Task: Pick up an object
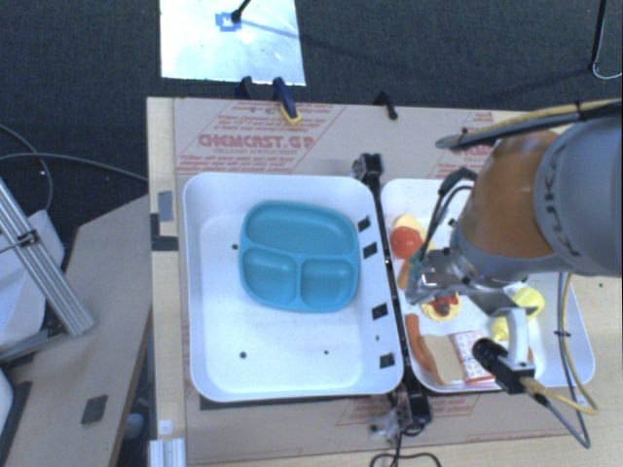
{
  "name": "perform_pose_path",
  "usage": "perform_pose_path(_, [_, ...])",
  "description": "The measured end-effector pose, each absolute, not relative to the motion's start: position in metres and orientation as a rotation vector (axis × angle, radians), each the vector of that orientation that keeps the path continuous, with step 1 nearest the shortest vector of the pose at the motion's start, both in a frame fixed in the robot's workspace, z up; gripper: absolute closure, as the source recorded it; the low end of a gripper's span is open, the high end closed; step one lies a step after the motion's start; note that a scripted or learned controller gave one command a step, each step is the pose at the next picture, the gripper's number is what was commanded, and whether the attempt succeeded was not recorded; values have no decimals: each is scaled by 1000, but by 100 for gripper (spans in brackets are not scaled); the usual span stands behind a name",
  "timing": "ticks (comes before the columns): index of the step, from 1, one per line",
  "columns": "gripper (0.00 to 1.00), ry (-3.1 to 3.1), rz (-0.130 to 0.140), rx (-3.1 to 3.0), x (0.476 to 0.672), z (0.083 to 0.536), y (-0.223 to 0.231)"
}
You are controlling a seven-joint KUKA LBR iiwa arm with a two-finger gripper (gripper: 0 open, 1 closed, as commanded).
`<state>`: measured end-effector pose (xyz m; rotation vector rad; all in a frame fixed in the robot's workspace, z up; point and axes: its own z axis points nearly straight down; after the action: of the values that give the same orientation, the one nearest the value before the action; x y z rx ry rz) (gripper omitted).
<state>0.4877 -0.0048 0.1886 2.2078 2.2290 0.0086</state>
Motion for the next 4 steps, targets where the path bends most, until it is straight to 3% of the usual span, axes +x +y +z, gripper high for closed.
perform_pose_path(1, [100,2227,4,2213,527,184,43])
perform_pose_path(2, [100,2223,-1,2222,485,184,22])
perform_pose_path(3, [100,2226,17,2204,598,235,64])
perform_pose_path(4, [100,2225,-5,2224,555,182,62])
